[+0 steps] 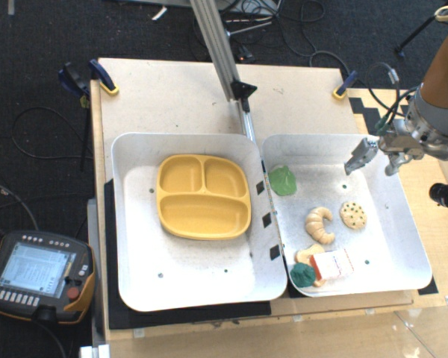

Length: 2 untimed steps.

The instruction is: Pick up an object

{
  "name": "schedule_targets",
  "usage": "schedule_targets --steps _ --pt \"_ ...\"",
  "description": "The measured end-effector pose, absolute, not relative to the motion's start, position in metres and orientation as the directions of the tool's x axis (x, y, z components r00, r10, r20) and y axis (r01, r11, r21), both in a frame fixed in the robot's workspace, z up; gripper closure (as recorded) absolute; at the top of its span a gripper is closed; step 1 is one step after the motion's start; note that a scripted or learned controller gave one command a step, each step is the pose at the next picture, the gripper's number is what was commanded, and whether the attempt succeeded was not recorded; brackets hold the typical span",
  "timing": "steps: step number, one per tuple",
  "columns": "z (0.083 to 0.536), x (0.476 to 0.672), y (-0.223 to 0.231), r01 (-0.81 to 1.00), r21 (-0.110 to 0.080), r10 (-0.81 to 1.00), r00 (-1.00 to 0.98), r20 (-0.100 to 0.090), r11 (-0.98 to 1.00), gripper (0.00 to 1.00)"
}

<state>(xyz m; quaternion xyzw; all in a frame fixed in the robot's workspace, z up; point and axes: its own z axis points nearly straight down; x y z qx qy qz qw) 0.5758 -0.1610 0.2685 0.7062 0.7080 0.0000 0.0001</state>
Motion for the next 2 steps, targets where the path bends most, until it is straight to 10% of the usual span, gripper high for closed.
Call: schedule_targets --steps 2 --pt "0.212 0.577 -0.15 1.0 -0.006 1.0 -0.002 0.001 0.002 0.0"
